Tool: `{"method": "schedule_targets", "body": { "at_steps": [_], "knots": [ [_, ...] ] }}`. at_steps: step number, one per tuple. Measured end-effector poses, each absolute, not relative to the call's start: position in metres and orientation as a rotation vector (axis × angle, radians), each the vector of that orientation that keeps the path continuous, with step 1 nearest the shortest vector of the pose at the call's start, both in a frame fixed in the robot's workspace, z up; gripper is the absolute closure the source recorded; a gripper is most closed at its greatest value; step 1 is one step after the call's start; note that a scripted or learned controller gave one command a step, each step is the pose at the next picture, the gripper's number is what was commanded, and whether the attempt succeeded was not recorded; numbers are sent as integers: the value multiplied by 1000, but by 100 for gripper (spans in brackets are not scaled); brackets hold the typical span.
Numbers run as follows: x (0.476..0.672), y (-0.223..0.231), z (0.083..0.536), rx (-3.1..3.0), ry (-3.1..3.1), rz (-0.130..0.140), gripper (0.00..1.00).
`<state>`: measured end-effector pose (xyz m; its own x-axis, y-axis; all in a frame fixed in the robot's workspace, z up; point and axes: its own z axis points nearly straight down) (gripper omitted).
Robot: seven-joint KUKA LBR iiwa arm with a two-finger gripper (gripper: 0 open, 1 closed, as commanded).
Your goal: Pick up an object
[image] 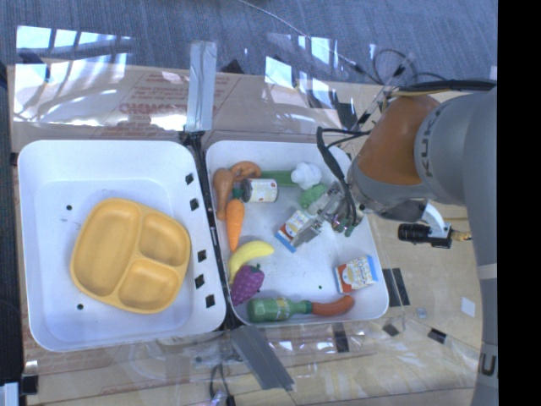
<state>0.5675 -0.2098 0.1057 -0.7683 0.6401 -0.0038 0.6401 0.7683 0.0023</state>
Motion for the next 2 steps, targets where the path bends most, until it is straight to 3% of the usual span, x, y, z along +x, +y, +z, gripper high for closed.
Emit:
{"method": "schedule_targets", "body": {
  "at_steps": [1,2],
  "knots": [
    [566,-166,93,1094,2943,1,0],
    [567,-165,104,1083,2947,0,100]
  ]
}}
